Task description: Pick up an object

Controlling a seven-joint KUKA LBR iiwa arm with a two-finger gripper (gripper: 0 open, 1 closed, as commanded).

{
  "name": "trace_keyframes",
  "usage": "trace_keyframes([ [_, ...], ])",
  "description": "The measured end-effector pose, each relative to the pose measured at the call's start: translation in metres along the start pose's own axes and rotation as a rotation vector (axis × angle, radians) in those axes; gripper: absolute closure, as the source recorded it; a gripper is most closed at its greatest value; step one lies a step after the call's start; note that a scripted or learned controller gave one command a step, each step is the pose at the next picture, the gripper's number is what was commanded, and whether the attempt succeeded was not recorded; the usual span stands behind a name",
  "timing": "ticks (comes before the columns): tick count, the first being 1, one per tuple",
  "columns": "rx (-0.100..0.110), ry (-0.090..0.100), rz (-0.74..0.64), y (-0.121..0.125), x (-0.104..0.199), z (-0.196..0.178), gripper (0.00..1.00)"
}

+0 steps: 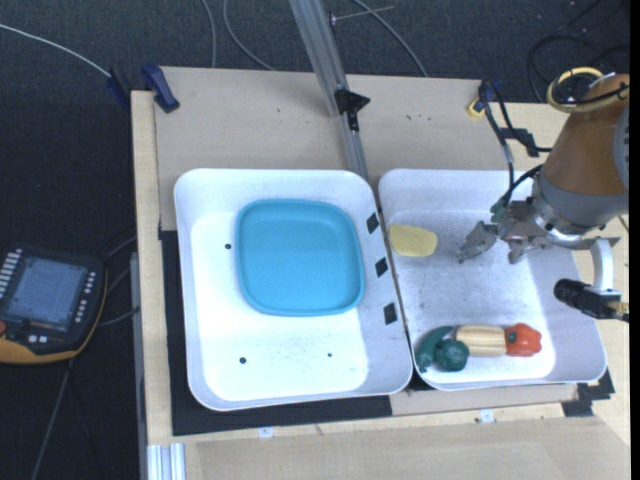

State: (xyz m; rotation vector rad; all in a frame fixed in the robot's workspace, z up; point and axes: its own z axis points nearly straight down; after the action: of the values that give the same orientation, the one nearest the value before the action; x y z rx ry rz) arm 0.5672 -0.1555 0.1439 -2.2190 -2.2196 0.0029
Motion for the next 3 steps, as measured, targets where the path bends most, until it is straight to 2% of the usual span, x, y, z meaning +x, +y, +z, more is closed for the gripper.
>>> trace_keyframes([
  [1,-0.005,-0.001,0.000,0.001,0.000,-0.013,1.00],
  [3,-0.008,-0.002,0.000,0.004,-0.001,-0.100,1.00],
])
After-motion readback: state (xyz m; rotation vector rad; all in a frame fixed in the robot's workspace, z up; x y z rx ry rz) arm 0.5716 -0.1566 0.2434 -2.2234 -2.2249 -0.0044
